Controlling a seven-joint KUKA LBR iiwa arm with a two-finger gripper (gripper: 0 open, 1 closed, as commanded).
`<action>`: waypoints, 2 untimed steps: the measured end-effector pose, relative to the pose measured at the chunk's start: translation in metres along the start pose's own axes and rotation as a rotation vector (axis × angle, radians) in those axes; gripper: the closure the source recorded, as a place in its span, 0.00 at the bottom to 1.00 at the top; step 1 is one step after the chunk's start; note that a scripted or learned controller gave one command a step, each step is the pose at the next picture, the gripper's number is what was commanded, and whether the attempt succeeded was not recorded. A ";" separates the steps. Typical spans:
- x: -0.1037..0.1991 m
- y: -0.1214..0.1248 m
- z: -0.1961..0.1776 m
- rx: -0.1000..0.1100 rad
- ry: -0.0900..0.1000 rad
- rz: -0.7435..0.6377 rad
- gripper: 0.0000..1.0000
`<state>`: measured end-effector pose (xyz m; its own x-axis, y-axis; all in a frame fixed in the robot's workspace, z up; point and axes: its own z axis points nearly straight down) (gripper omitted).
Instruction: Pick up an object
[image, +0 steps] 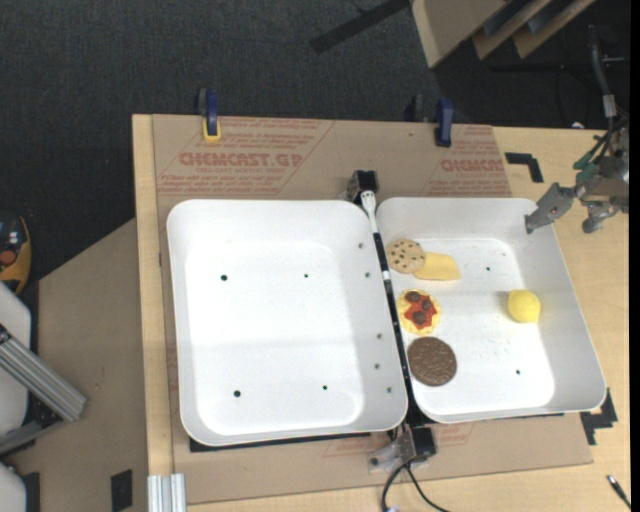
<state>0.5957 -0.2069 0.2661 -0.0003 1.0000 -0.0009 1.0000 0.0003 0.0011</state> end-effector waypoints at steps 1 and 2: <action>-0.010 0.056 0.146 0.002 0.001 -0.003 0.00; 0.053 0.046 0.182 0.000 0.003 -0.003 0.00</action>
<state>0.6422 -0.1542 0.0843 -0.0038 1.0000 0.0021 1.0000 0.0038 0.0013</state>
